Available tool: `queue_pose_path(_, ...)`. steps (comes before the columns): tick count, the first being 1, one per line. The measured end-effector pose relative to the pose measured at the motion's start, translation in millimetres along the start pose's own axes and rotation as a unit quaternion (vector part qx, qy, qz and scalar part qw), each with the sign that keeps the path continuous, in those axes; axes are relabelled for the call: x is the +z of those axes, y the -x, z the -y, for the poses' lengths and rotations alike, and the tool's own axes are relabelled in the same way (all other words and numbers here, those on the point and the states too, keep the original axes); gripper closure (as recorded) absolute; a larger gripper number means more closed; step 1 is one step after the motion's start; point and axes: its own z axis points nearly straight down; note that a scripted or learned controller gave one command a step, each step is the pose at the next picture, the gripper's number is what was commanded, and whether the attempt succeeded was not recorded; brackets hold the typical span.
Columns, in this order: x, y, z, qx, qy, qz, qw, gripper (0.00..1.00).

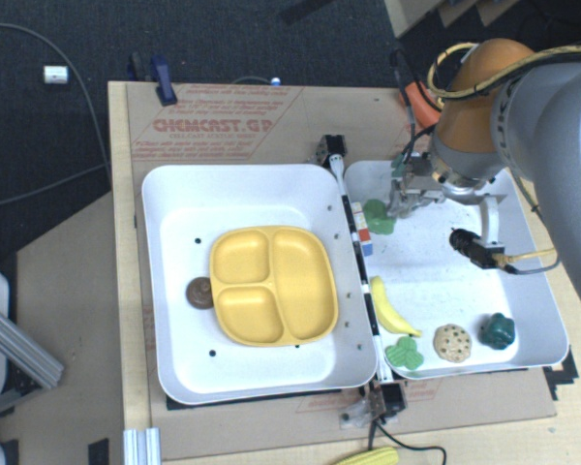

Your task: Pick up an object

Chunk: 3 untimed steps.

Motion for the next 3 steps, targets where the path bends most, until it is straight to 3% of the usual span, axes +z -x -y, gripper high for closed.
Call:
queue_pose_path(1,0.4,0.0,0.2,0.000,0.000,0.000,1.0000,0.00)
queue_pose_path(2,11.3,3.8,-6.3,0.000,0.000,0.000,1.0000,0.00)
queue_pose_path(3,0.8,3.1,-7.1,0.000,0.002,0.000,1.0000,1.00)
